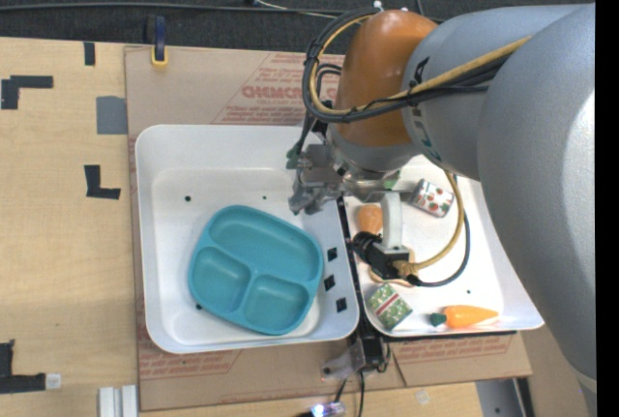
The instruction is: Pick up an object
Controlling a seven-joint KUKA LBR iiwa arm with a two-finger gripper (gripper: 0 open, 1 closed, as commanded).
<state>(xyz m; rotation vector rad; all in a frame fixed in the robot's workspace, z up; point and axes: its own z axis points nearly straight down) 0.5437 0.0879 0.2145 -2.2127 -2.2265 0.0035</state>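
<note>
A blue divided plate (pixel 255 268) lies in the left bin (pixel 164 212), toward its front. The right bin (pixel 503 289) holds an orange carrot-shaped toy (pixel 468 315), a green-and-white patterned block (pixel 390 305), a small white piece with red marks (pixel 432 197) and an orange round thing (pixel 369 215), partly covered by the arm. My gripper (pixel 311 185) hangs over the back right corner of the left bin, just beyond the plate's far edge. The grey arm with its orange band (pixel 382 76) hides much of the right bin.
The two white bins sit side by side on a cardboard sheet (pixel 251 91) on the wooden bench (pixel 58 212). Black cables (pixel 406 265) loop down from the wrist over the right bin. A divider strip with black marks (pixel 334 280) runs between the bins.
</note>
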